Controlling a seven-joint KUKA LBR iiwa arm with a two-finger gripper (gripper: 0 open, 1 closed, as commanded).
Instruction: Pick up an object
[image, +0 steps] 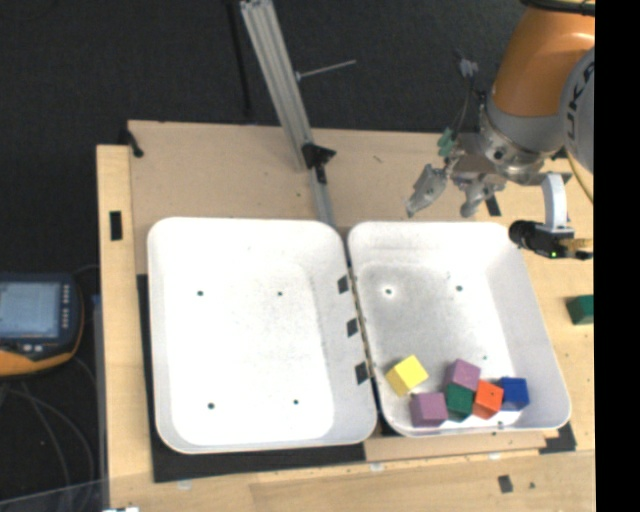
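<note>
White right bin (520, 290), near corner: we count six small blocks (460, 390).
We log the tool (448, 197) above the bin's far rim, fingers spread, nothing between them.

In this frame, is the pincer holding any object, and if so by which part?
Nothing is held. The pincer is open above the far edge of the right bin, apart from the blocks in its near corner.
</note>
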